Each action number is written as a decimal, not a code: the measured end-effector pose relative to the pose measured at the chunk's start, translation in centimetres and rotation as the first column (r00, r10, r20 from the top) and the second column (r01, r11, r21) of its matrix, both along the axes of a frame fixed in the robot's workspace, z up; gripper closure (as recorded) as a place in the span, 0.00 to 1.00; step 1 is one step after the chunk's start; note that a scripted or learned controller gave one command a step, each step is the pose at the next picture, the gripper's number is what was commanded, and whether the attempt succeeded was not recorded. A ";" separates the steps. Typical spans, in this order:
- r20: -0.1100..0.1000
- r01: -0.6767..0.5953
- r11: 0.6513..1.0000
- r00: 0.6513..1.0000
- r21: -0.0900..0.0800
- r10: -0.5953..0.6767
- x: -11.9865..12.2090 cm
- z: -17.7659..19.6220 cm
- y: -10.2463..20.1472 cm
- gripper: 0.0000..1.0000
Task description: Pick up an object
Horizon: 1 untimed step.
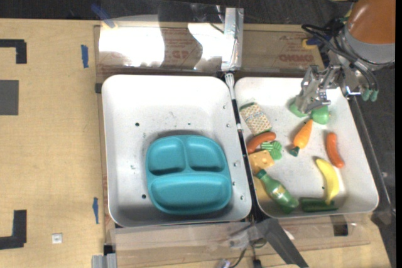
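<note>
One arm (370, 16) reaching from right; tool (312, 100) over green toy (317, 114).

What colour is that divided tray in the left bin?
Teal blue; the tray shows plainly in the camera view.

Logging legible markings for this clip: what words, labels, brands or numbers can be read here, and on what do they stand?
Red print on the cardboard strip behind the right bin: too blurred to read, and it seems upside down.
Fainter red print on the same cardboard behind the left bin: washed out by glare, not readable.
No text can be made out on the toys or the teal tray.
</note>
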<state>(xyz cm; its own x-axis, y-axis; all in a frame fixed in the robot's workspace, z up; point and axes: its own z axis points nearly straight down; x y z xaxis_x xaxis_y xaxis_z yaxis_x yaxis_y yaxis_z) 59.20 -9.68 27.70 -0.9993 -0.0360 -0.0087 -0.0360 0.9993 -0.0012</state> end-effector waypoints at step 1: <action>-0.004 -0.001 1.000 1.000 0.001 0.001 -0.1 -0.2 0.0 0.00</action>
<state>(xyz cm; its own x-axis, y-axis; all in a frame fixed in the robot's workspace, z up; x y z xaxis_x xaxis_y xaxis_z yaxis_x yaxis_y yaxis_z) 59.13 -9.63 27.48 -0.9993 -0.0366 -0.0044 -0.0366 0.9993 -0.0003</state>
